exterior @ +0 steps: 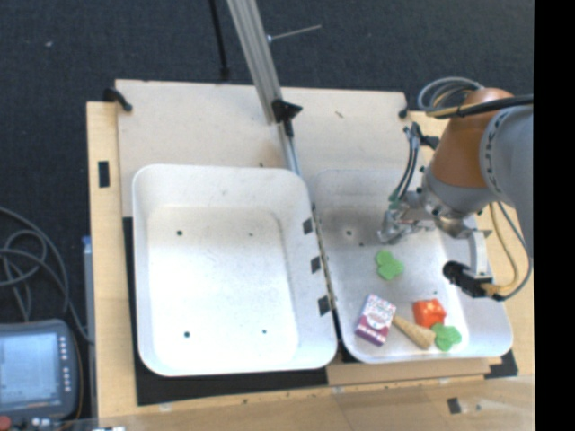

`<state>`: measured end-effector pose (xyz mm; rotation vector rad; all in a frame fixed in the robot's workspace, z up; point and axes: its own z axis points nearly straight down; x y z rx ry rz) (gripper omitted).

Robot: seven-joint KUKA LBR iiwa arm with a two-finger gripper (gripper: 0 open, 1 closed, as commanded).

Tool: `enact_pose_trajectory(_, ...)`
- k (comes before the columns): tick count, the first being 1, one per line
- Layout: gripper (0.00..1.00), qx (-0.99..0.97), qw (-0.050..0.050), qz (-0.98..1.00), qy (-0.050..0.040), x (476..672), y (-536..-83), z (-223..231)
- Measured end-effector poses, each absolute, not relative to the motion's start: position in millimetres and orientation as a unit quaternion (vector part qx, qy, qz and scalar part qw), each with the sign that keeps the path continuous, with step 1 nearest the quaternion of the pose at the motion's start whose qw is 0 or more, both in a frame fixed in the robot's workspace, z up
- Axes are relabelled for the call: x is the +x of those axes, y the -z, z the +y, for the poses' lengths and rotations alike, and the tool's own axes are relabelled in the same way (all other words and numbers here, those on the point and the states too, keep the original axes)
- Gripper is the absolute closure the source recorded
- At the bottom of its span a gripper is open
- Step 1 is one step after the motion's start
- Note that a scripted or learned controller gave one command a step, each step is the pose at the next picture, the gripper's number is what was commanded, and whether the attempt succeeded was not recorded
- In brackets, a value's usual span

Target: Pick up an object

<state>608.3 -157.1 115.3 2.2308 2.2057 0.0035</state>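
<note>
Five small things sit in the right bin (pixel 341 196) on my feed. Nearest the front edge: a purple-and-white carton (pixel 375 320), tilted, by the bin's front left corner. Just right of it a tan cone (pixel 413 331) lies on its side, its wide end touching or almost touching a green block (pixel 446 336). A red block (pixel 429 312) sits just behind those two, close to the cone. Further back, near the bin's middle, a second green piece (pixel 389 265) lies alone, well apart from the front cluster.

Behind that piece the pincer (pixel 393 232) is down in the bin, tip near the bin floor. I cannot tell whether it is spread or clenched; it is too small and blurred. I see nothing between its tips. The green piece lies just in front of it; whether they touch, I cannot tell.

Grey arm (pixel 503 160) with its orange band (pixel 460 151) comes in from the right, cables looping around the wrist.

Left bin (pixel 153 196) lies alongside, the two bins touching along their shared edge. Both rest on the pale desk (pixel 198 115). A metal pole (pixel 256 52) rises at a slant from the desk's far side. A screen (pixel 31 371) shows at the lower left, off the desk.
</note>
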Motion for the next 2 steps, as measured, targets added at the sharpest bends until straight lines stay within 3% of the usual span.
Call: enact_pose_trajectory(2, 1.0, 0.708, 0.003, 0.706, -0.0015, 615.8, -208, -165)
